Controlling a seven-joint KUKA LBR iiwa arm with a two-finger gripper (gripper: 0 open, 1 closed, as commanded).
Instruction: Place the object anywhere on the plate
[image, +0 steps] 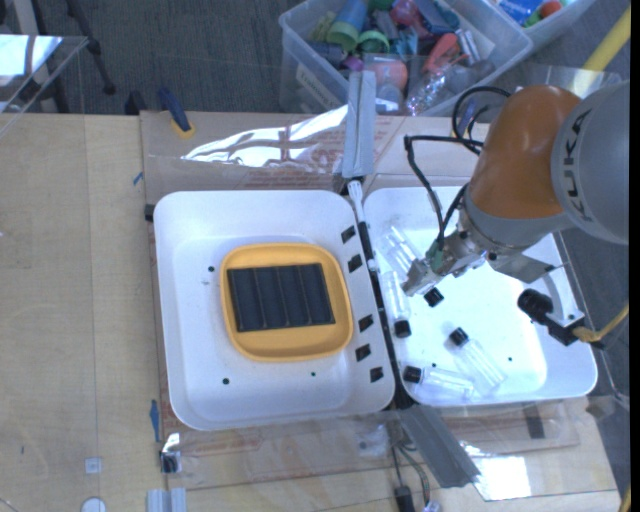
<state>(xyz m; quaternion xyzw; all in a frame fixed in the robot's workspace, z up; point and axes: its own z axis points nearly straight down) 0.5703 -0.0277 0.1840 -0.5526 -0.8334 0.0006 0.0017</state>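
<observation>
A yellow plate (287, 344) with a dark ribbed centre lies in the middle of the left bin (190, 300). My gripper (424, 277) hangs low over the upper left part of the right bin (570, 375), right of the divider and well away from the plate. A small black piece (433, 296) sits just below its tip, and I cannot tell whether they touch. Another small black piece (457, 337) rests on the bin floor further down. Clear plastic tubes (398, 248) lie just left of the gripper.
More clear plastic pieces (452, 380) lie near the right bin's front wall. Black clips (364, 323) line the divider between the bins. A clear tub of colourful toys (400, 40) stands behind the bins.
</observation>
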